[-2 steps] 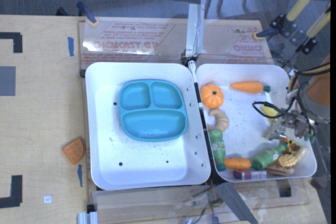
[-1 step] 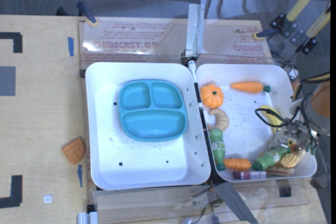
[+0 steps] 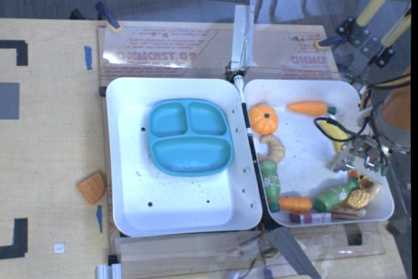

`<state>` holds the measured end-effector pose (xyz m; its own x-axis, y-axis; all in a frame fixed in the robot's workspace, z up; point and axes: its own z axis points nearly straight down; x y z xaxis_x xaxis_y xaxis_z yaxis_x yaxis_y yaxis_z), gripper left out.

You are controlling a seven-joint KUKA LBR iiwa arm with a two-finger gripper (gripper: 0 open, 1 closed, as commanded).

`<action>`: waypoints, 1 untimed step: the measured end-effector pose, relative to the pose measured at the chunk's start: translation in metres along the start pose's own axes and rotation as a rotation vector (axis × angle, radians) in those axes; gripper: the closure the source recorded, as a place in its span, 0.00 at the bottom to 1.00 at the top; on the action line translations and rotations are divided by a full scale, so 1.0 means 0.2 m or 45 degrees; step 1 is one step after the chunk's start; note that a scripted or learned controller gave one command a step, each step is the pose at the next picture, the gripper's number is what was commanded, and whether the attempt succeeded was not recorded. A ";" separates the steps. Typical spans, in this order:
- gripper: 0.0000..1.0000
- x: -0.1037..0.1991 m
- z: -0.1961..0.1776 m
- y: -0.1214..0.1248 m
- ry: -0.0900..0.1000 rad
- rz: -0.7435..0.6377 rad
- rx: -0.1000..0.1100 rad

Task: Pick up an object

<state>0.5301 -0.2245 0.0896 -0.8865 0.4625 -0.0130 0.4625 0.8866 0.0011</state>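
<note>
You are looking down on two white bins side by side. The left bin (image 3: 130, 206) carries a blue divided plate (image 3: 190, 137) — three compartments, sitting toward its upper middle. The right bin (image 3: 307, 140) holds the toy food.

Your gripper (image 3: 356, 160) comes in from the right edge and sits low over the right side of the right bin, a tangle of metal and black cable around it. Whether it is released or clenched on anything you cannot tell; the parts there are too small and cluttered.

Nearest candidates lie just below and beside the gripper: a green bottle (image 3: 336, 195) tilted on its side, and a yellowish waffle-like piece (image 3: 363, 195) close against it near the bin's lower right corner. A yellow item (image 3: 334, 131) lies just above-left of the gripper, partly behind the cable.

Further off — toward the bin's left wall — you have a small orange pumpkin (image 3: 263, 119), a beige curved piece (image 3: 274, 148) under it, a green vegetable (image 3: 270, 181) below that, and a carrot (image 3: 295, 204) at the bottom. Another carrot (image 3: 308, 108) lies near the top.

Outside the bins, a brown waffle (image 3: 92, 187) rests on the wooden bench (image 3: 46, 140).
</note>
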 end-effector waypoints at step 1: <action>0.00 -0.21 0.01 0.19 0.001 0.444 -0.001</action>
<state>0.5846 -0.2110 0.0890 -0.6751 0.7377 -0.0108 0.7377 0.6751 0.0063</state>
